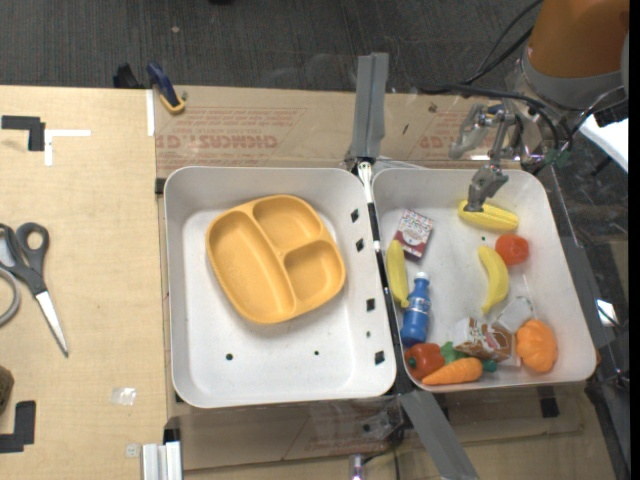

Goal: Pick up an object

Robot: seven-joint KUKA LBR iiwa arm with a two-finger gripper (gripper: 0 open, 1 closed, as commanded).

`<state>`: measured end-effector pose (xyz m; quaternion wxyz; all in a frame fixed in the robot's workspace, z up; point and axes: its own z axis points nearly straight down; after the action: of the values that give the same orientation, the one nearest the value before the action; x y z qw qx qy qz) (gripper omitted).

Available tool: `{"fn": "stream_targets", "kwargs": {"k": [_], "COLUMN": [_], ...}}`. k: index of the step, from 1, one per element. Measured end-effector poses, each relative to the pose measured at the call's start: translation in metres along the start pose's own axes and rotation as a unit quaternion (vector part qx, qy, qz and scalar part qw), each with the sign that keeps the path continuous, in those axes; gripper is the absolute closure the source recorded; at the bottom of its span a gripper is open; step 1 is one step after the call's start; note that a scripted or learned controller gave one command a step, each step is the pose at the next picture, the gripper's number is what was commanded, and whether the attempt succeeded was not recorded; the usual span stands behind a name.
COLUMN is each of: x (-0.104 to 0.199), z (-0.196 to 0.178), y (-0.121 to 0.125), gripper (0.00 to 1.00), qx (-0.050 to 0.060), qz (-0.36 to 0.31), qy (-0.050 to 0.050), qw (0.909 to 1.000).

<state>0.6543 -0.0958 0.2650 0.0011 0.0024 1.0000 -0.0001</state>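
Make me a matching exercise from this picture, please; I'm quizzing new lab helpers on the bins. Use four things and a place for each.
Things:
1. yellow divided plastic plate
2. blue plastic bottle with white cap
3. orange toy carrot
4. grey-handled metal scissors

Places:
A. near front edge of right bin
B. on wooden bench, left of both bins
C. in left bin
D. right bin, by its left wall

Pairs: 1-C, 2-D, 3-A, 4-B
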Motion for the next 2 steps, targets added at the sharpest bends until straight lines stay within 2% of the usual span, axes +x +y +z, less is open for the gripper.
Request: {"fn": "stream_targets", "kwargs": {"k": [1,2], "x": [0.038,0.079], "z": [0.145,0.173], "y": [-0.048,-0.083], "gripper": [0.00,0.00], "qx": [0.000,0.000], "qz": [0.025,0.037], "qy": [0.000,0.000], "qw": [0.9997,0.9993]}}
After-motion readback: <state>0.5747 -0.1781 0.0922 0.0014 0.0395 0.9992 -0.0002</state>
